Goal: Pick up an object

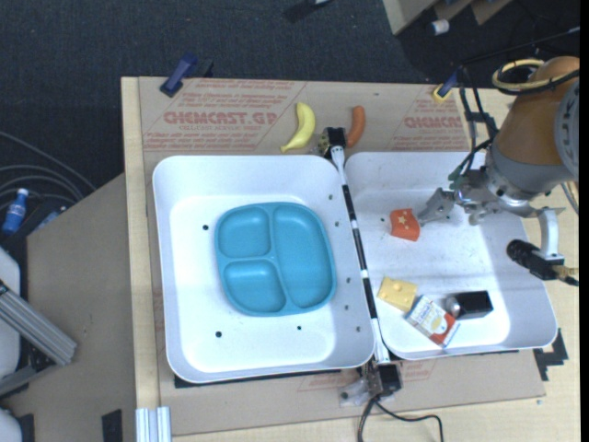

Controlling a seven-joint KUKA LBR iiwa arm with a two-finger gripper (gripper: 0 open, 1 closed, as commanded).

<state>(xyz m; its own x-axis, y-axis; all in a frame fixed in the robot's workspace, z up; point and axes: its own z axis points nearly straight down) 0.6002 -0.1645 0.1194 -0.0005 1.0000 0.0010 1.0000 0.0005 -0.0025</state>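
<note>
The right bin [515, 325] holds several small objects. An orange block [405, 224] lies near its upper left. A yellow wedge [398, 293], a white and red box [431, 319] and a black block [472, 304] lie near its front. My gripper [456, 210] hangs over the upper part of this bin, just right of the orange block. It is open and nothing sits between its fingers. Its left finger [433, 207] reaches close to the orange block.
The left bin [175, 201] holds a blue divided plate [276, 256]. A banana [300, 127] and an orange stick [355, 125] lie on the bench behind the bins. The grey and orange arm [534, 136] covers the right bin's upper right corner.
</note>
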